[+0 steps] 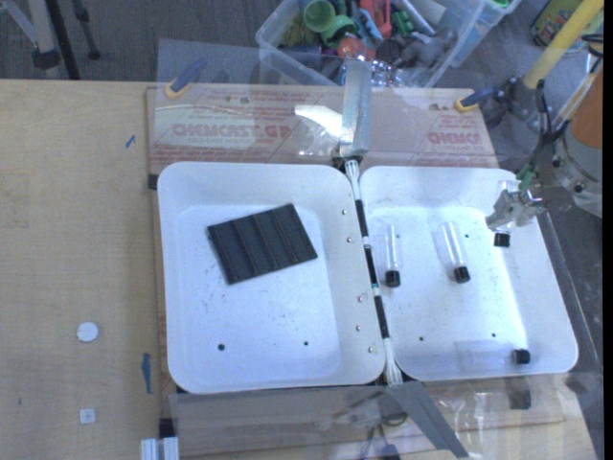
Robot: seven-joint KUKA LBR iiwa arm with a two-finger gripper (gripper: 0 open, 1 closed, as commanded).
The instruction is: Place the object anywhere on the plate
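A dark grey ribbed plate (261, 242) lies flat in the left bin (182, 286), a little left of its middle and slightly turned. Three clear tubes with black caps lie in the right bin (546, 286): one (390, 255) near its left wall, one (450, 249) in the middle, and one (490, 354) at the front right corner. My gripper (510, 209) hangs over the right bin's far right side, well away from the plate. A small black piece (500, 240) sits just under it; I cannot tell whether it is held or lying in the bin.
A metal strip (356, 113) stands at the back where the two bins meet. Behind it is a clear tub of coloured toys (383, 17). The wooden bench (67, 257) stretches to the left with a small white disc (87, 332) on it.
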